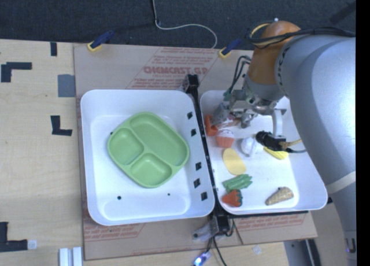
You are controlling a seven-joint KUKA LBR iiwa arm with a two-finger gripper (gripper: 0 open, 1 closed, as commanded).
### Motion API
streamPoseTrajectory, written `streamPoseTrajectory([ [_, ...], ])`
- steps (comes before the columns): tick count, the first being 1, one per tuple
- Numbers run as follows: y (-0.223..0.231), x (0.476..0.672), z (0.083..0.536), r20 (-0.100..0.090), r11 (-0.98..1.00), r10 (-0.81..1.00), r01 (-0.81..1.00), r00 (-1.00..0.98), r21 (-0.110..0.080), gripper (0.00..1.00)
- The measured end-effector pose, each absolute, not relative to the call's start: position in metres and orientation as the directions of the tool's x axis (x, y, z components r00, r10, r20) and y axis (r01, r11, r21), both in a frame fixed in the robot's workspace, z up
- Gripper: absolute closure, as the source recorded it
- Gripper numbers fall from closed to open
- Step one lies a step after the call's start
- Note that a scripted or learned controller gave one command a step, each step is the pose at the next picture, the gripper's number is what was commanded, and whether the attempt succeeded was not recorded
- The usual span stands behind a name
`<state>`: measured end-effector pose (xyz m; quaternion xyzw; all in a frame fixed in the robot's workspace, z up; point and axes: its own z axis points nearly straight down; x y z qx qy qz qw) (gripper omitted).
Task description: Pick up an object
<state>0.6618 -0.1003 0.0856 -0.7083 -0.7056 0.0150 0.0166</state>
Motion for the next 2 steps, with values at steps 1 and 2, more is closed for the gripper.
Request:
streamPoseTrajectory([
  [1, -0.100, 0.661, 0.085, 0.001, -0.005, 1.000, 0.999, 0.005, -0.042, 0.00],
  [2, -0.105, 0.605, 0.085, -0.001, -0.001, 1.000, 1.000, 0.001, -0.004, 0.00],
])
